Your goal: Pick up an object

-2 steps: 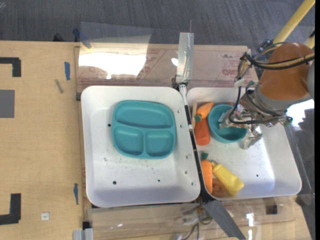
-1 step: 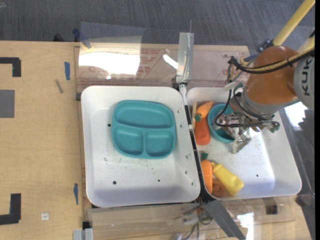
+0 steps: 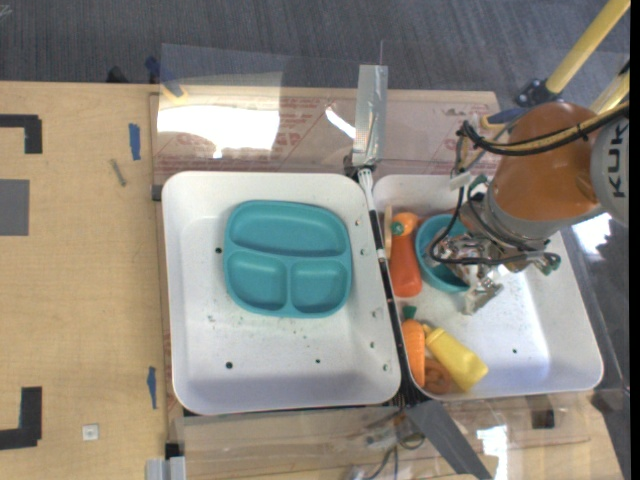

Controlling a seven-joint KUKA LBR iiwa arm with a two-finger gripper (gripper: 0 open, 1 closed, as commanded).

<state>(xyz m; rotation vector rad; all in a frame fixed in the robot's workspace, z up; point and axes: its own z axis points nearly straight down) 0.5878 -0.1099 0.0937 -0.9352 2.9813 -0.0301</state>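
Observation:
My gripper (image 3: 478, 286) hangs low over the middle of the right bin (image 3: 560, 353), just right of a teal bowl (image 3: 435, 260) whose right side the wrist hides. An orange carrot-shaped toy (image 3: 404, 260) with a green tip lies along the bin's left wall. A yellow bottle (image 3: 456, 359) and a second orange piece (image 3: 413, 348) lie in the near left corner. Nothing shows held in the gripper.
The left bin (image 3: 190, 298) holds a teal divided plate (image 3: 288, 258). A raised divider (image 3: 378, 258) separates the two bins. The orange band of the arm (image 3: 545, 163) sits above the right bin's far side. Bare white floor lies in the right bin's near right part.

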